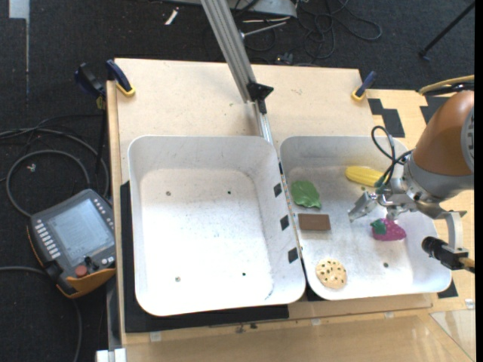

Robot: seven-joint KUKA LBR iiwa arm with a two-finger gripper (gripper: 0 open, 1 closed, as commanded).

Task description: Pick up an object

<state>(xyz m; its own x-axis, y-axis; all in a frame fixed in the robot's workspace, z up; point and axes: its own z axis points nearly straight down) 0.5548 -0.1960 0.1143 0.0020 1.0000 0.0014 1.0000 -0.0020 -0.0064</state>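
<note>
Right bin (302,157) holds five objects. Magenta object (389,230), with a touch of green on its far edge, lies on the bin floor toward the right side, about mid-depth. Gripper (372,207) sits just left of and slightly farther than it, low over the floor; the metal fingers point left and look spread apart, with nothing visible between them. The magenta object lies beside the gripper, not inside it; whether the two touch cannot be told from this angle.

Yellow object (364,176), banana-like, lies farther back, near the gripper and partly behind the cables on the wrist. Green object (306,194), leaf-shaped, lies to the left near the dividing wall. Brown rectangular block (315,222) sits just nearer than the green one, apart from it. Round tan cookie-like object (330,274) with dark specks rests near the front edge of the bin, well apart from the gripper.

Arm (445,153) enters from the right, orange band above the grey wrist.

Left bin (143,164) sits side by side with the right one, their rims meeting at the middle. Both rest on a pale wooden bench (189,96). A slanted metal rail (226,40) runs from the far side down to the junction of the bins. A teach pendant (72,240) lies on the dark floor at the left.
</note>
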